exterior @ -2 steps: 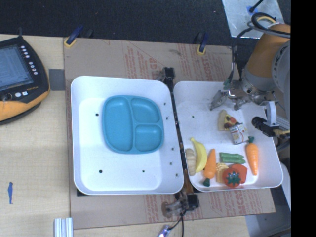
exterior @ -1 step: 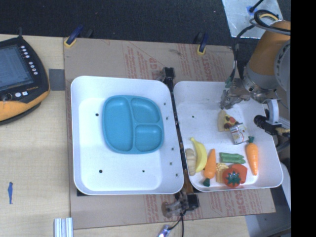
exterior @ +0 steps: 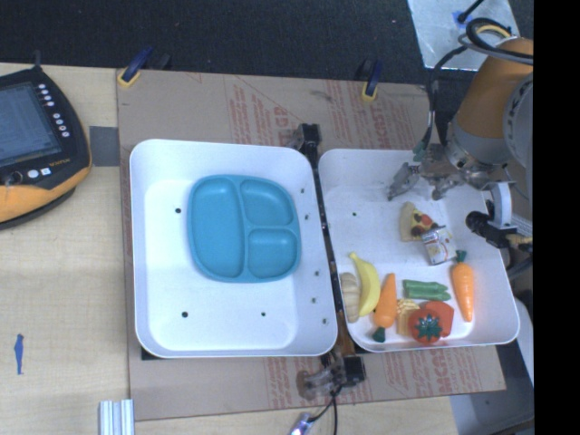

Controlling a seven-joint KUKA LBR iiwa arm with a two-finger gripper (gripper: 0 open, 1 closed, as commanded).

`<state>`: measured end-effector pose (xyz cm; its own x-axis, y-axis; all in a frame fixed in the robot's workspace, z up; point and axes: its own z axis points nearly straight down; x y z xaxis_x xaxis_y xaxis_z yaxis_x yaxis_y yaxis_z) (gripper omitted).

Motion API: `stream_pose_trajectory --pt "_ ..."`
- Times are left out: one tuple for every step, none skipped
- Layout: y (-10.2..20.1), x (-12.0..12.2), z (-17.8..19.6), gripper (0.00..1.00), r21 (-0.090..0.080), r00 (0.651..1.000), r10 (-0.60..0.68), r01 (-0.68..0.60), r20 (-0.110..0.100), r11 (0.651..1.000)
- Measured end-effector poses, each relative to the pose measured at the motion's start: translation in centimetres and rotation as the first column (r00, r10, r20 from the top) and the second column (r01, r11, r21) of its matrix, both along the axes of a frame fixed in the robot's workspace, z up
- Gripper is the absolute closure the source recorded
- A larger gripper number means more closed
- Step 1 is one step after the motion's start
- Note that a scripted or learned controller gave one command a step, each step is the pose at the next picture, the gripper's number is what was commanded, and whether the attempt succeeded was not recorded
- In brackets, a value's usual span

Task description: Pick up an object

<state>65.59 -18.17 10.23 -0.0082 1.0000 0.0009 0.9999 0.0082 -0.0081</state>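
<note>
Your hand (exterior: 422,178) hangs open and empty over the right bin (exterior: 362,208), with the pizza slice (exterior: 416,219) just below it.

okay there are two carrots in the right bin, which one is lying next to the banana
The carrot toward the middle of the bin's near edge, just right of the banana. The other carrot lies by the bin's right wall, beyond the green vegetable.
</note>
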Motion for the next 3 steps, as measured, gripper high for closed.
stream_pose_trajectory --pt "0.2 0.0 -1.0 0.0 -0.001 1.0 -0.004 0.004 0.003 1.0" --pt "1.4 0.0 -1.0 0.0 0.0 1.0 -0.003 0.003 0.001 1.0" --pt "1.3 0.0 0.0 1.0 0.001 1.0 -0.001 0.001 -0.001 1.0"
